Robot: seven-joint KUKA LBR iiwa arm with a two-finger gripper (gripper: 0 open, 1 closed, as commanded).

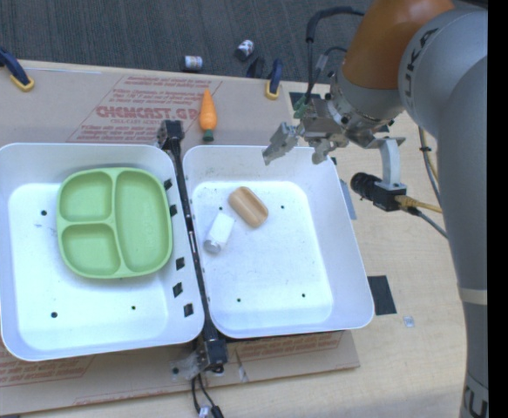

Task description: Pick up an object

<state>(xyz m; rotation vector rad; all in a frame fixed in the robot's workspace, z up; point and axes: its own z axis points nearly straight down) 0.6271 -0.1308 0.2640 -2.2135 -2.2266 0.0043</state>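
Overhead, the grey arm with its orange band (410, 42) hangs above the far right corner of the shallow white right-hand bin (345, 277). Its two-finger gripper (301, 146) is spread open, holding nothing, over that bin's far rim. Inside that bin, toward its left, lie a tan rounded block (248, 206) and, just beside it, a small white cylinder (219, 232).

Robot lab, clamped cardboard (149, 103), white bins (341, 259)

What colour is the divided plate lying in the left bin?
Light green; the divided plate shows clearly in the camera view, lying in the white left bin.
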